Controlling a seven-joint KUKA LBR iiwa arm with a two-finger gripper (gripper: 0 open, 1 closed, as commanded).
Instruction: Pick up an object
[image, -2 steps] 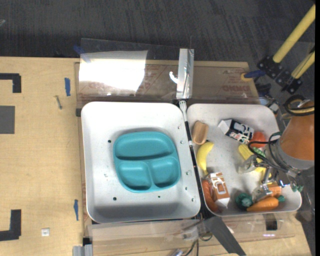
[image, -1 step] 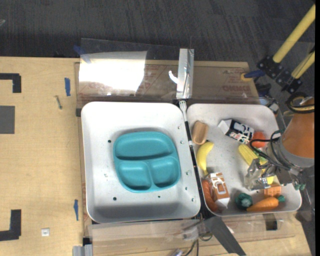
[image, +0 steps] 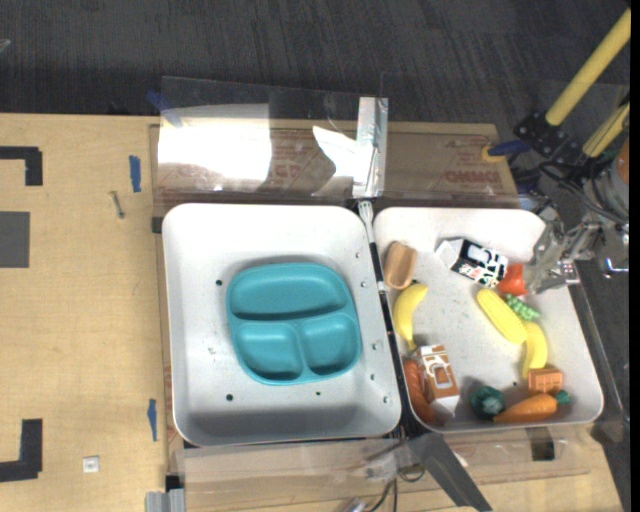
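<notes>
So you've got the two white bins side by side on the bench (image: 70, 300). The left bin (image: 190, 250) has a teal divided tray (image: 292, 322) sitting in the middle of it, three compartments, nothing else I can make out in there. All the pickable stuff is in the right bin (image: 585, 345): a yellow banana (image: 408, 312) right by the left wall, a tan cup-ish thing (image: 399, 264) just above it, a black-and-white box (image: 478, 262) near the top, a second banana (image: 502, 315) more to the right, a small carton (image: 437, 372) toward the front, plus a carrot (image: 527, 406) and a dark green piece (image: 487, 401) along the front wall. Your pincer (image: 552, 270) is at the right bin's far right corner, close to a little red and green item (image: 514, 288). Honestly can't tell if it's released or clenched, it's too small and blurry there, and I don't see anything between it.
</notes>
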